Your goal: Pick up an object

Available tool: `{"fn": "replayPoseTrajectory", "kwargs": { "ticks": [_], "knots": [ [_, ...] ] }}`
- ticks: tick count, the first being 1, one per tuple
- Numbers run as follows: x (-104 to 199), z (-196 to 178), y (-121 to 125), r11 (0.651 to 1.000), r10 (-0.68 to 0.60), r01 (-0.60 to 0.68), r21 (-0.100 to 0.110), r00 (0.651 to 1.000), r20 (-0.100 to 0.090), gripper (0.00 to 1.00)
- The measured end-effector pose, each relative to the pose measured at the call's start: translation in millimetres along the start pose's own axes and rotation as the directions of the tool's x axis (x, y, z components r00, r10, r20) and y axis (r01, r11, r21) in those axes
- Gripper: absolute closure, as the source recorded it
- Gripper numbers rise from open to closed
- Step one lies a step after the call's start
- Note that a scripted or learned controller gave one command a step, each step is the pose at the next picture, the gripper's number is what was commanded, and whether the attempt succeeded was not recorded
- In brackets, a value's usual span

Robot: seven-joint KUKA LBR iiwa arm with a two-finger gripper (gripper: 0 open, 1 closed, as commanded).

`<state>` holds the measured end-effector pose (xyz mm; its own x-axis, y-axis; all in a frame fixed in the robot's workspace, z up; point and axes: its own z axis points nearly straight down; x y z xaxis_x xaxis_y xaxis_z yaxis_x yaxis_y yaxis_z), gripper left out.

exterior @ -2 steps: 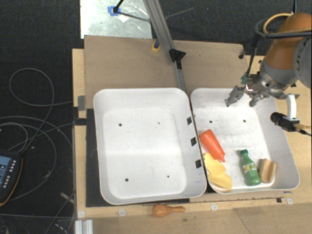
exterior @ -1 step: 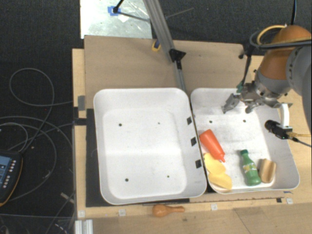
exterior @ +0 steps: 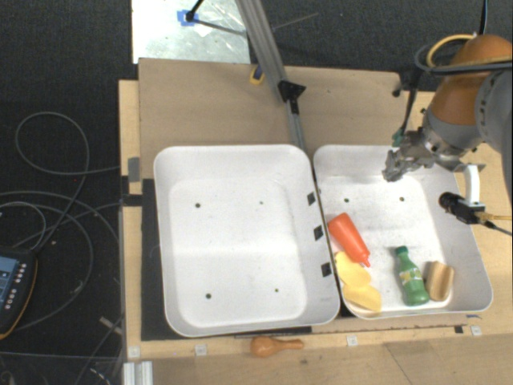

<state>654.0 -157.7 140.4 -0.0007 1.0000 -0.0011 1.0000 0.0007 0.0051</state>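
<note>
I see the arm (exterior: 473,95) reaching in from the upper right, wrist bent down, its gripper (exterior: 395,167) low over the upper part of the right bin (exterior: 481,295); I cannot tell how it is set. I count two bins. The left bin (exterior: 232,239) sits mid-frame. Four objects lie in the right bin's lower part: one carrot (exterior: 349,237), one banana (exterior: 357,283) touching it, one green bottle (exterior: 410,275), and one bread piece (exterior: 438,280) beside the bottle. One tan gourd (exterior: 275,345) lies on the bench below the bins.

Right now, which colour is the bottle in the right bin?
Green, with a yellow label; the bottle shows best in the camera view.
</note>
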Motion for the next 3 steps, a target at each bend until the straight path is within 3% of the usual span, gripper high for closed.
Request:
{"fn": "replayPoseTrajectory", "kwargs": {
  "ticks": [2,3],
  "knots": [
    [-1.6,-119.4,1.5,1.000,-0.004,0.004,-0.004,1.000,0.001,1.00],
    [48.0,-119.5,9.7,1.000,-0.010,0.010,0.001,1.000,-0.002,1.00]
  ]
}}
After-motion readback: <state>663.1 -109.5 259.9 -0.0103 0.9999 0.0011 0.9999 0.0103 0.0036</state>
